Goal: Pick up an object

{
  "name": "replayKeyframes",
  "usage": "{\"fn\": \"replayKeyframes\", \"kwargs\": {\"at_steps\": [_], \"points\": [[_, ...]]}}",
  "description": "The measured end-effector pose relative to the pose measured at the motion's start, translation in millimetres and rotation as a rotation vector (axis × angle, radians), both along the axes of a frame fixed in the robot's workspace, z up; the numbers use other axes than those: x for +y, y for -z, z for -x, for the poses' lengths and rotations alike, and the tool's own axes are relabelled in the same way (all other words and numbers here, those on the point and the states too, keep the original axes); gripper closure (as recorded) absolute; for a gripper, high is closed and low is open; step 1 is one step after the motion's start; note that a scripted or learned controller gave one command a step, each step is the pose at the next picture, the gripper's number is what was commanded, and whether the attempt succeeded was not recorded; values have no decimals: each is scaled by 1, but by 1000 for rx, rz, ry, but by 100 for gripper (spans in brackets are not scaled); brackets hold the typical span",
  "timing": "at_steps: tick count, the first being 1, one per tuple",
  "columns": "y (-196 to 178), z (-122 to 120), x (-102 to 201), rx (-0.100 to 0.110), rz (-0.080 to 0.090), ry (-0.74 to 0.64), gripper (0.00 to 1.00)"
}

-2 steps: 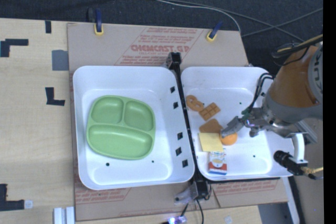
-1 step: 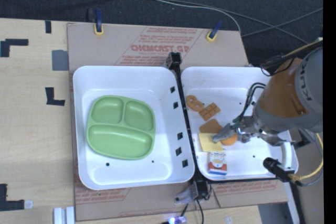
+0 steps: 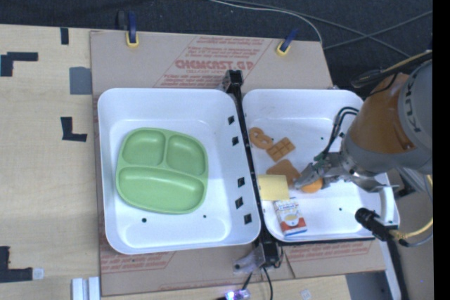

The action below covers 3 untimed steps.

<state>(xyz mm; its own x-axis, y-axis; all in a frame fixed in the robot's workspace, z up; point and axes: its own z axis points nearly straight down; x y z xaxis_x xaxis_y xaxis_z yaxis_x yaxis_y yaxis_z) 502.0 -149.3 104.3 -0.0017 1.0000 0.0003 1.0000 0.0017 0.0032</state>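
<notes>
1. Small carton (image 3: pixel 290 216), white with a red end, lies in the right bin (image 3: pixel 351 225), on the near side of the yellow block (image 3: pixel 273 187);
2. The gripper (image 3: pixel 314 179) sits just right of the yellow block, fingers pinching a small orange object (image 3: pixel 311 185);
3. Brown waffle pieces (image 3: pixel 275 147) lie beyond the block;
4. Green divided plate (image 3: pixel 162 170) rests in the left bin (image 3: pixel 112 109), left of it.

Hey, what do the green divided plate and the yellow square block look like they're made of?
Green divided plate: likely moulded plastic, smooth with a soft sheen, rounded compartment ridges. Yellow square block: possibly foam or soft plastic, matte and flat, too small to be sure.
</notes>
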Motion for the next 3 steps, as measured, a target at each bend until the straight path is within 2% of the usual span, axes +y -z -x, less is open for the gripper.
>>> {"fn": "replayKeyframes", "kwargs": {"at_steps": [3], "points": [[-123, -2, 13, 1, 1, 0, 100]]}}
